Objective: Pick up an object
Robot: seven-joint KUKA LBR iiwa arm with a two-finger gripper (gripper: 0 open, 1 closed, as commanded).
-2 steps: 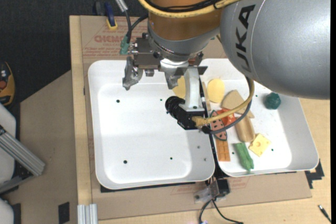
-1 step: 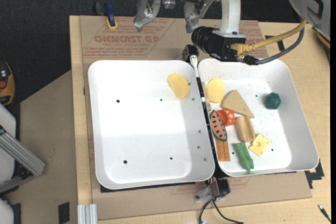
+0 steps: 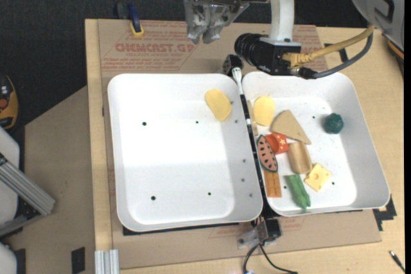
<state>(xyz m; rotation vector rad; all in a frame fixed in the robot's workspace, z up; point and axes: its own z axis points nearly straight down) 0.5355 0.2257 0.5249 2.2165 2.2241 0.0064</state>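
Observation:
My gripper [image 3: 207,33] hangs high above the back edge of the left bin [image 3: 128,157], its fingers close together with nothing between them. A yellow potato-shaped piece [image 3: 218,104] lies in the left bin near its back right corner. The right bin [image 3: 363,157] holds a pale yellow lemon-like piece [image 3: 263,110], a tan wedge [image 3: 290,126], a red piece [image 3: 278,142], a watermelon slice [image 3: 268,153], a tan cylinder [image 3: 298,157], a yellow cheese cube [image 3: 318,177], a green pod [image 3: 298,191], an orange strip [image 3: 273,186] and a dark teal ball [image 3: 332,123].
The two bins meet along a ridge [image 3: 249,138] in the middle. A yellow and blue clamp [image 3: 134,19] sits at the board's back left corner. Cardboard [image 3: 154,45] lies behind the bins.

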